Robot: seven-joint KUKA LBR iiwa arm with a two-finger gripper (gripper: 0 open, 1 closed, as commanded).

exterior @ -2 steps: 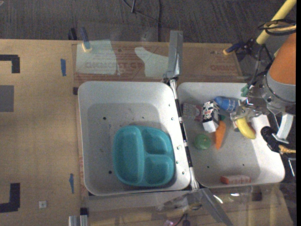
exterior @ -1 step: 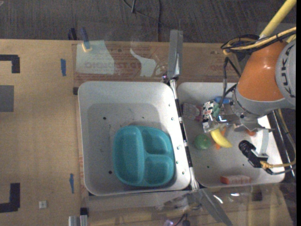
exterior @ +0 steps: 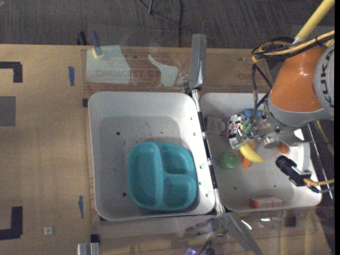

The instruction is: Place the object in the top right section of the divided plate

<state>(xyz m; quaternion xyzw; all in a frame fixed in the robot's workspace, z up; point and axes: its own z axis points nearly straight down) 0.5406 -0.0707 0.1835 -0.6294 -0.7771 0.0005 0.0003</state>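
Note:
A teal divided plate [exterior: 161, 176] lies in the left white bin [exterior: 106, 116], toward its front right. Its three sections hold nothing. My gripper [exterior: 241, 134] hangs low over the right bin [exterior: 218, 102], at its middle. Just below it lie a yellow banana [exterior: 251, 154] and a small orange piece [exterior: 246, 163]. A green round object [exterior: 230, 160] sits to their left. The arm's wrist hides what is directly under the gripper.
A blue item [exterior: 248, 113] lies behind the gripper. An orange-red block [exterior: 265, 202] rests near the right bin's front wall, and a small red piece [exterior: 283, 148] at the right. A black cable connector [exterior: 289, 169] hangs over the right side. A metal divider [exterior: 204, 142] separates the bins.

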